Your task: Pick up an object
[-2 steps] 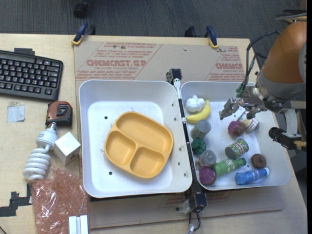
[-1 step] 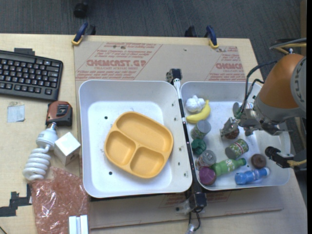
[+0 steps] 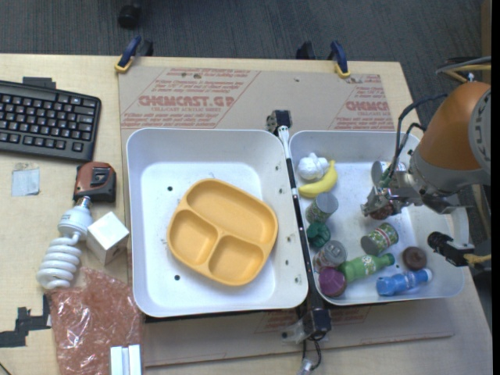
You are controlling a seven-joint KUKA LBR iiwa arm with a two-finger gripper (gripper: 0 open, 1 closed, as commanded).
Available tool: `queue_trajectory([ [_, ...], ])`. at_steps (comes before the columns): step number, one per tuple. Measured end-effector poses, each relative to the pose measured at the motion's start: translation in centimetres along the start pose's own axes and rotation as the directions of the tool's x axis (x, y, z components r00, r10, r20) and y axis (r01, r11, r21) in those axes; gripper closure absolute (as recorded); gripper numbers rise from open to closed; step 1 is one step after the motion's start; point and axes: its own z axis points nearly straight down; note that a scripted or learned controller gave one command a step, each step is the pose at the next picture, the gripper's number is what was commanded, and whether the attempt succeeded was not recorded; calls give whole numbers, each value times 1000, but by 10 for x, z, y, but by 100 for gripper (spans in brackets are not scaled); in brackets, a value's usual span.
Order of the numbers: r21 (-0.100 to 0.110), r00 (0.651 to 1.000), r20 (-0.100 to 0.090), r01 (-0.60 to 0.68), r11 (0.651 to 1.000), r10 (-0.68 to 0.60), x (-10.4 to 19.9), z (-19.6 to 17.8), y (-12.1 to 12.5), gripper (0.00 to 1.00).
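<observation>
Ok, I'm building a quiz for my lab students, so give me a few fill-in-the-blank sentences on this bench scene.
1. The yellow three-compartment plastic tray lies in the ____ white bin.
2. The yellow banana touches a small ____ toy.
3. The blue plastic bottle lies in the ____ white bin.
4. The black keyboard sits at the view's far ____.

Missing words: left; white; right; left
</observation>
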Motion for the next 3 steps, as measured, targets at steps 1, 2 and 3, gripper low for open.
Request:
queue_trajectory([
  [1,1,1000,0,5,1000,-5,40,-119,-13,100],
  [2,1,1000,-1,4,1000,-4,113,-132,20,100],
  [3,3,1000,-1,5,1000,-5,161,-178,-30,100],
])
